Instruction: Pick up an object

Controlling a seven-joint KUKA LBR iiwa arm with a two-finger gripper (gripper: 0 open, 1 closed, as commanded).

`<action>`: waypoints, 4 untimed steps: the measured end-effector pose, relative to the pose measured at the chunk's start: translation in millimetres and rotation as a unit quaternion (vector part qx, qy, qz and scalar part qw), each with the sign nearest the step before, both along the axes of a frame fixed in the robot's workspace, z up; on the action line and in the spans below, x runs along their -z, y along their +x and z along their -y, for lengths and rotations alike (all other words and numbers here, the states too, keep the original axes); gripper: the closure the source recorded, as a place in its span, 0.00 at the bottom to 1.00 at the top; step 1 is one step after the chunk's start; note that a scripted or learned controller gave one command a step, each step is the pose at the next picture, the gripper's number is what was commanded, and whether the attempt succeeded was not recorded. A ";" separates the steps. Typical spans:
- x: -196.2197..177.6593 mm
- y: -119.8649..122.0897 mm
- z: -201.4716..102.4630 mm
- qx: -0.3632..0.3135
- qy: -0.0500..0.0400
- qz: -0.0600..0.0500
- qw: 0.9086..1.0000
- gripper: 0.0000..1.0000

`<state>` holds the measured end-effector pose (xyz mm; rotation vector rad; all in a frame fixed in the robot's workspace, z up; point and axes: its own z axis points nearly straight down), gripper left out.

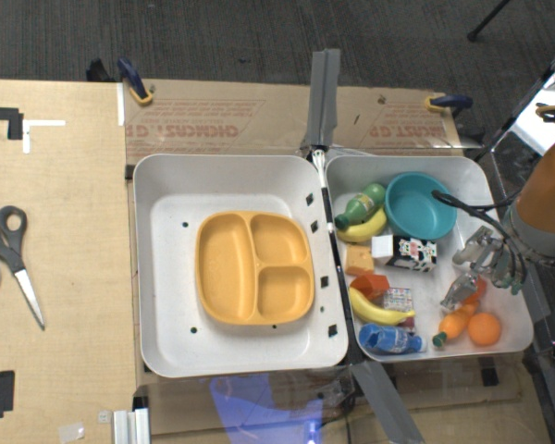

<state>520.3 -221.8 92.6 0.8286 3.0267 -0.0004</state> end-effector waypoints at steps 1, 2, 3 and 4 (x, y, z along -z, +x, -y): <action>-1.3 109.0 -35.8 0.054 0.000 0.001 0.999 0.00; -2.3 122.0 -127.6 0.055 0.000 -0.001 0.999 0.00; 0.4 27.1 -82.2 0.063 0.000 -0.001 0.998 0.00; -9.0 28.1 -82.1 0.063 0.000 0.001 0.998 1.00</action>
